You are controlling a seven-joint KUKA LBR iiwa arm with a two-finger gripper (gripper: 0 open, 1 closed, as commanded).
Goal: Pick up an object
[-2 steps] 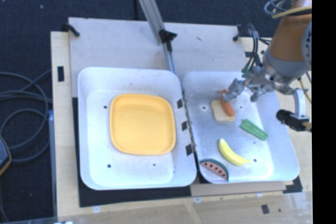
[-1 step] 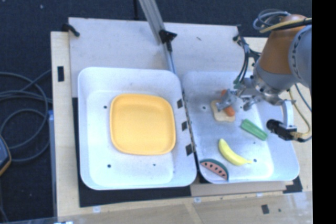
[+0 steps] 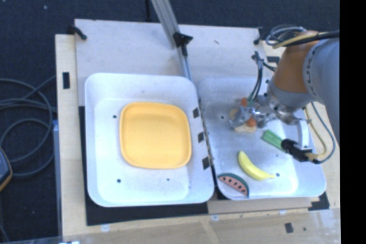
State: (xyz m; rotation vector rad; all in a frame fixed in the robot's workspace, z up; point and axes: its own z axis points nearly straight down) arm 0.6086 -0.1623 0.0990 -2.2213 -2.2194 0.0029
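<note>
Watermelon slice [image 3: 233,183] well below end effector [image 3: 250,117]

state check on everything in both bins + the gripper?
yellow plate: flat, right way up, in the left bin, nothing on it
banana: lying flat in the right bin, free
watermelon slice: lying at the right bin's near left corner, free
green object: lying flat beside the arm, free
tan object: on the bin floor, under the gripper
gripper: low over the tan object; grasp cannot be told
</note>
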